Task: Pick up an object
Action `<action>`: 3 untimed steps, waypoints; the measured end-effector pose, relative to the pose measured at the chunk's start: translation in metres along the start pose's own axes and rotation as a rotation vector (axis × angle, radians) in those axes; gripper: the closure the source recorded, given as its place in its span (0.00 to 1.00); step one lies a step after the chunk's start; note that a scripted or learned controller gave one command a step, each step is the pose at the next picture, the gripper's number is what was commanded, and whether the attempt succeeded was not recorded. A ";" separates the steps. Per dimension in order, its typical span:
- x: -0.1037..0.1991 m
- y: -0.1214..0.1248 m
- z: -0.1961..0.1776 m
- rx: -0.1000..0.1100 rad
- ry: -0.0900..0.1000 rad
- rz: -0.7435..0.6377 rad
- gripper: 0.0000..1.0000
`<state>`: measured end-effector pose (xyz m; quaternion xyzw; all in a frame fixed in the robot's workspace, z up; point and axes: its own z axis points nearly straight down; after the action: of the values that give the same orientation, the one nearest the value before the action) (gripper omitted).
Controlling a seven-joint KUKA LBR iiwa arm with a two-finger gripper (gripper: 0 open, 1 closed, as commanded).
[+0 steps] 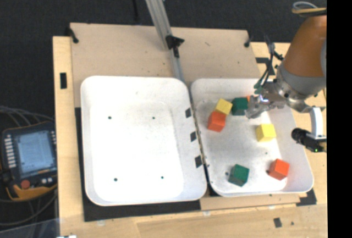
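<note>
The right white bin (291, 176) holds several small blocks. A yellow block (224, 106) and an orange-red block (216, 120) lie near its left side, with a green block (240, 106) just right of the yellow one. Another yellow block (265, 132) sits mid-right, a green block (238, 174) near the front, and an orange-red block (279, 169) at the front right. My gripper (256, 107) hangs low over the bin's back part, right beside the upper green block. Its fingers blur into the arm.
The left white bin (99, 138) lies beside the right one. A slanted metal post (157, 9) rises behind the bins. A handheld control pendant (30, 157) sits off the bench at the left. The arm's orange band (308, 47) looms at the right.
</note>
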<state>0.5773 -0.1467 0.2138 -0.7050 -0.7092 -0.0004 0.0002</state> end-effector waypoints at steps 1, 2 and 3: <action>0.041 -0.012 -0.002 0.000 0.000 0.000 1.00; 0.091 -0.022 0.005 0.001 0.000 0.000 1.00; 0.145 -0.029 -0.011 -0.004 0.001 -0.002 1.00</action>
<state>0.5477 -0.0017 0.2246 -0.7041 -0.7101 -0.0020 -0.0007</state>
